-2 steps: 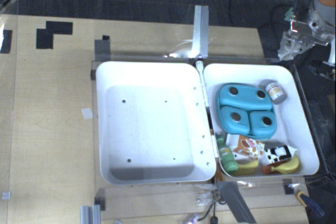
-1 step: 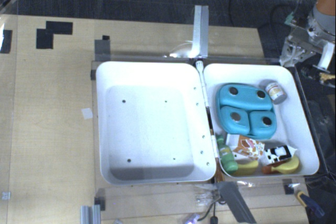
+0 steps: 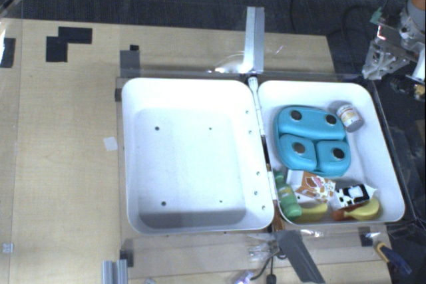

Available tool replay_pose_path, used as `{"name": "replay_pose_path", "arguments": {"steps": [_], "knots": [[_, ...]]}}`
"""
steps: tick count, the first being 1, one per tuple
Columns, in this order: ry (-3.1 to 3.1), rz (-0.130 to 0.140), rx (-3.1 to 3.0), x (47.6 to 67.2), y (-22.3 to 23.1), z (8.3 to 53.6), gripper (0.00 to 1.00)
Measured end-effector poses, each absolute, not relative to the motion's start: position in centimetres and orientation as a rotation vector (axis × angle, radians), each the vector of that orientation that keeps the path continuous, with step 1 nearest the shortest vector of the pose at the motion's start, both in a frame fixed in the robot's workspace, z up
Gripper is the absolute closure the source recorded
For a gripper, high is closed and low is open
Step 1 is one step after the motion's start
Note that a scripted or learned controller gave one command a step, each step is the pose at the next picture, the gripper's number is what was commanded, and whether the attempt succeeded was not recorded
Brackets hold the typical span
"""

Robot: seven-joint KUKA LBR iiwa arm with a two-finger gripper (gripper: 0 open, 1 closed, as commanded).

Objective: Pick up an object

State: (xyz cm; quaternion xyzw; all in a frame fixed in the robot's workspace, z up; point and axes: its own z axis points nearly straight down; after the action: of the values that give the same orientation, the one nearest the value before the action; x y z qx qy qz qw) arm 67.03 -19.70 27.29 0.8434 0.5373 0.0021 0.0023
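Observation:
My gripper [image 3: 381, 67] hangs at the far right, above and outside the back right corner of the right bin [image 3: 393, 163], with nothing visible between its fingers. In that bin lies a teal moulded tray [image 3: 311, 140] with three round hollows. A small grey can [image 3: 347, 116] lies beside its upper right corner. Along the bin's front edge sit a green bottle [image 3: 288, 201], an orange and white packet [image 3: 315, 187], a black and white toy cow [image 3: 352, 194] and a yellow banana-like piece [image 3: 365, 210].
The left bin [image 3: 186, 156] is bare white inside. A metal post [image 3: 254, 40] stands behind the seam between the bins. Black cables trail over the dark floor at the back right. Tan bench surface spreads to the left.

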Motion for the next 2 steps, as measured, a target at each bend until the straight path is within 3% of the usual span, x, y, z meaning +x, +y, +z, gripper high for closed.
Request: {"name": "replay_pose_path", "arguments": {"steps": [2], "knots": [[1.405, 0.006, 2.807, 67.0, -19.6, 25.8, 1.0]]}}
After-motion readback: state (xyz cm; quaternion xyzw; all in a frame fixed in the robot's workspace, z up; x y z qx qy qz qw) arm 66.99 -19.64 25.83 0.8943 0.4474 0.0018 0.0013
